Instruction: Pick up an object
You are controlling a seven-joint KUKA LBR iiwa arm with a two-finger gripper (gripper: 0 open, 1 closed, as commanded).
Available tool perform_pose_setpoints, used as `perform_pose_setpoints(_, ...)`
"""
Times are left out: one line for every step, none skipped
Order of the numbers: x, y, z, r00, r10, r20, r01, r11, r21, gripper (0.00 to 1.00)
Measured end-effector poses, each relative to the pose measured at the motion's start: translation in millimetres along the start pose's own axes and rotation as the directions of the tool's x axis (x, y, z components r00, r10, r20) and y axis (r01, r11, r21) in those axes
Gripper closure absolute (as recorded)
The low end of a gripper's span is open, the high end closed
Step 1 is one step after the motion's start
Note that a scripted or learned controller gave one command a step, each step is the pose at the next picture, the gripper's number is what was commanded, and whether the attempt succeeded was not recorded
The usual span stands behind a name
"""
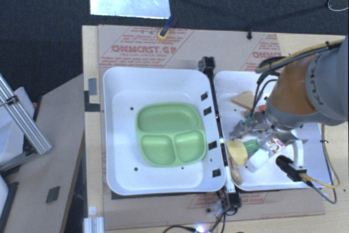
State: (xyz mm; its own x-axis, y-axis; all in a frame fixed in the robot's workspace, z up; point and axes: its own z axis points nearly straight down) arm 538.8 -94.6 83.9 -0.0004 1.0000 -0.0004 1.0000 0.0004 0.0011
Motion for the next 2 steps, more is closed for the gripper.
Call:
perform_pose_setpoints(0.4, 0.3, -11.2, 1.000, 0.000, 0.000, 0.000, 1.000, -0.001, 1.00)
perform_pose_setpoints(4.4, 3.8, -55.1, 1.000, -0.004, 0.000, 0.004, 1.000, -0.004, 1.00)
